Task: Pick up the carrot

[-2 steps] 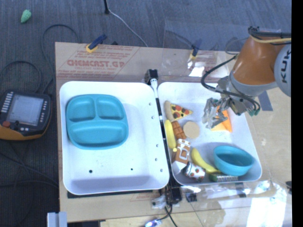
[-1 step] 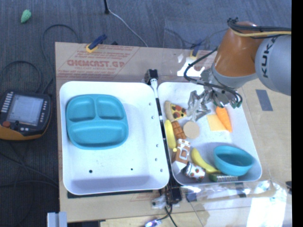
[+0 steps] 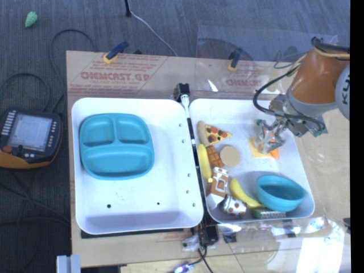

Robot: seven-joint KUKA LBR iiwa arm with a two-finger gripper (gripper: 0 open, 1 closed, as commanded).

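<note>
My gripper is down inside the right bin, near its back right part. Just under and to the right of it a small orange piece shows, which looks like the carrot; the gripper covers most of it. A pale yellow flat slice lies directly left of that orange piece, partly beneath the gripper. Whether the carrot is gripped or just lying under the gripper cannot be made out.
The right bin also holds a pizza slice, a tan round disc, a waffle, two bananas and a blue bowl. A blue divided plate lies in the left bin.
</note>
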